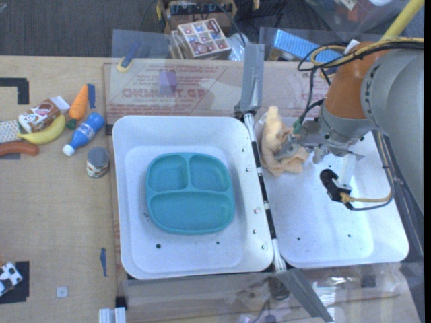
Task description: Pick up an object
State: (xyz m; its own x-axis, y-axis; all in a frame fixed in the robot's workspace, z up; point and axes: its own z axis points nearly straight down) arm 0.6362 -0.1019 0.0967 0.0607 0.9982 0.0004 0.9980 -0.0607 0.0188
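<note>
A teal divided tray (190, 192) lay in the left bin (128, 147). In the right bin (350, 241), a crumpled beige cloth (277, 147) sat at the upper left, touching the gripper (301, 142); whether the gripper gripped it could not be told.

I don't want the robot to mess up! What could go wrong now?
1. The pincer is at the edge of the floppy beige cloth, so it may catch just a corner and the cloth could slip away.
2. The cloth lies against the bin's left wall, so a push could shove it onto the rim.
3. The black cable dangles near the bin floor and might snag.
</note>
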